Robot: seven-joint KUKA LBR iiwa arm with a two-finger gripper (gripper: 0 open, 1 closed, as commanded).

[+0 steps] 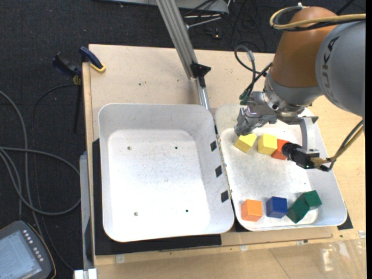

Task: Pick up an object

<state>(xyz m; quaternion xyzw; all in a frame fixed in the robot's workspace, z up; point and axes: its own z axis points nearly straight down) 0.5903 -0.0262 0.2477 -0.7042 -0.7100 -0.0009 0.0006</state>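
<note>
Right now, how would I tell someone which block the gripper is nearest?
Look in the right-hand bin, at its far end under the gripper. The yellow block sits there, tilted, left of another yellow block that lies square.

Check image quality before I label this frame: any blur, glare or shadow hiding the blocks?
Camera view: sharp and evenly lit, no glare on the right bin; gripper shades the yellow block slightly; the arm hides part of the red block.

Two yellow blocks [246, 142] [267, 145] and a red block [281, 149] cluster at the right bin's far end (partly under the arm); orange [251, 210], blue [277, 207] and green blocks [304, 206] line its near edge.
</note>
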